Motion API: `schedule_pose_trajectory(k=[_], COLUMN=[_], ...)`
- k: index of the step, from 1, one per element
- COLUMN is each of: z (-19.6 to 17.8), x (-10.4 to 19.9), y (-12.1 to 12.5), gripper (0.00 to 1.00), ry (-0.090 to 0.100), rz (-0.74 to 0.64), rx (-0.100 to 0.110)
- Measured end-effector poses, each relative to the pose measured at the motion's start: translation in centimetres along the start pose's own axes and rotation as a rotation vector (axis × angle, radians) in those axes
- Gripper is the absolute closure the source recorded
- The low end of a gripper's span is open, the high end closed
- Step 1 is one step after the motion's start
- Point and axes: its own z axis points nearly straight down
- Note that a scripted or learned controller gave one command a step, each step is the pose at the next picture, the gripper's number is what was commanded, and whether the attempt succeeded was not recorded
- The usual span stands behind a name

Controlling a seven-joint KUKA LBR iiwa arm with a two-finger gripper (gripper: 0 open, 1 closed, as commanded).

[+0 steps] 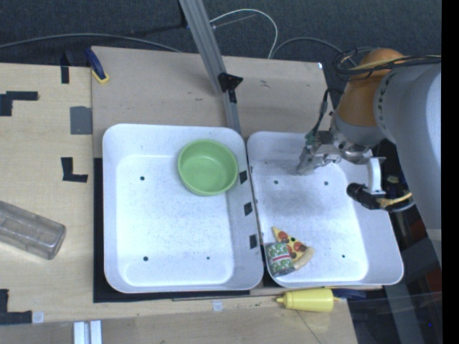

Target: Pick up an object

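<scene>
A green bowl [208, 166] rests in the left bin [129, 213], toward its far right corner. In the right bin [358, 228] a toy pizza slice [287, 250] lies near the front left corner. My gripper [310, 160] hangs low over the far part of the right bin, close to its floor, with nothing seen between its fingers. The pizza slice is well in front of it and the bowl off to its left.
A yellow bottle [310, 300] lies on the bench just in front of the right bin. A clear plastic cup [27, 229] lies on its side at the far left. A grey pole [208, 45] slants over the back of the bins.
</scene>
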Motion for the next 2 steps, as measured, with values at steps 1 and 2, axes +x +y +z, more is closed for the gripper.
schedule_pose_trajectory(k=[1, 2], z=[-4.8, -10.8], x=[0.9, 0.1], y=[-0.2, -0.3], gripper=[1.00, 1.00], ry=[0.002, 0.000], rz=[0.001, 0.003], rx=[-0.005, -0.007])
